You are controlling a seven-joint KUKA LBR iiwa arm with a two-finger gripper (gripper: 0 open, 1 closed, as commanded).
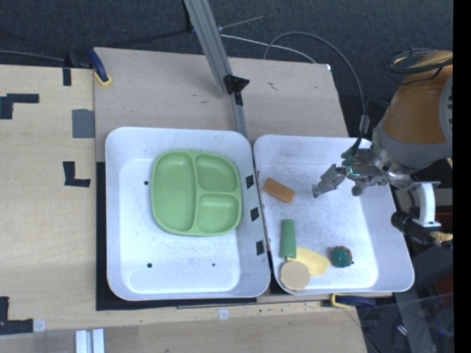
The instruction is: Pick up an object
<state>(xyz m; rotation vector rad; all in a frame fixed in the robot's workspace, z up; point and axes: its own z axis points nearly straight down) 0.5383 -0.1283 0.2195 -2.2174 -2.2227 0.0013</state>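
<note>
End effector (340, 181) hovers beside a flat orange-brown block (279, 190).

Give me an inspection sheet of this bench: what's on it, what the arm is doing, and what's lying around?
Surface: bench bearing two white bins, left bin and right bin, side by side.
Job's things: in the right bin, an orange block, a green cylinder, a yellow piece, a tan disc and a small red-green ball.
Clutter: green divided plate in the left bin.
End effector: above the right bin, holding nothing visible; finger state unclear.
Cables: thin cable curving behind the bins toward the arm.
Surroundings: metal pole, black tape marks, dark floor.
</note>
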